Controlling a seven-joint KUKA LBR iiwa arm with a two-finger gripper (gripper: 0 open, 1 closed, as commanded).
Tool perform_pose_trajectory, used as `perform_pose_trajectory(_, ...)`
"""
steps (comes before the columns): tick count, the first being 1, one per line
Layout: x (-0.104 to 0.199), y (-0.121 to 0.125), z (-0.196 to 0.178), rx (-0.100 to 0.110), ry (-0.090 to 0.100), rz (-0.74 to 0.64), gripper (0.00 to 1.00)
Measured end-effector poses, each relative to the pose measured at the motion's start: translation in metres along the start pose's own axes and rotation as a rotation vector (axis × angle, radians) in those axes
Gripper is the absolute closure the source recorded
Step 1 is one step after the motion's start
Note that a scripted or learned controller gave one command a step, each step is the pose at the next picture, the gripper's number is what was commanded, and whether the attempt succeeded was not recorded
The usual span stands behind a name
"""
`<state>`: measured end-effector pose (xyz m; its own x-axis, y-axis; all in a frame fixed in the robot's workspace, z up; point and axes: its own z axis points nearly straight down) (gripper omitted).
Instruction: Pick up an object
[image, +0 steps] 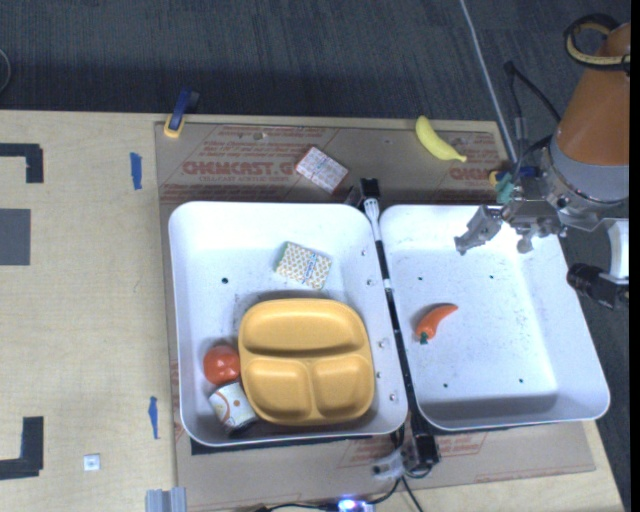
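orange-banded grey arm (598, 110) enters from the right of the camera view, with its two-finger gripper (497, 232) hanging over the upper part of the right shallow white plastic bin (560, 390). one grey finger (474, 234) angles down toward the left and a second one (524, 240) sits apart from it to the right, so the fingers look spread, with nothing between them. small orange pepper-shaped toy with a green stem (435, 321) lies on the floor of the right bin, left of centre, below and to the left of the gripper and well apart from it. left shallow white plastic bin (200, 240) holds a large yellow compartmented plastic tray (305, 358) in its lower half; a red-orange round toy (221, 363) touches the tray's left edge, and a small white cylinder with orange markings (231, 404) lies just below that, tilted on its side in the lower-left corner. small patterned blue-and-white packet (303, 264) lies above the tray, apart from it. on the brown cardboard behind the bins, a yellow banana-shaped toy (438, 139) rests above the right bin, and a pale patterned square packet (320, 169) rests above the left bin. blue clip (180, 110) sits at the cardboard's upper-left corner.
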<state>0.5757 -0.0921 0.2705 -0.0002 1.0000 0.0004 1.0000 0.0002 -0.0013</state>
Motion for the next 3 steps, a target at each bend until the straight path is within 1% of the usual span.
perform_pose_trajectory(1,-0.005,-0.035,0.145,0.0,0.0,0.001,0.0)
perform_pose_trajectory(2,-0.012,-0.037,0.171,-0.013,-0.003,0.003,0.0)
perform_pose_trajectory(3,-0.013,-0.048,0.174,-0.041,-0.01,0.006,0.0)
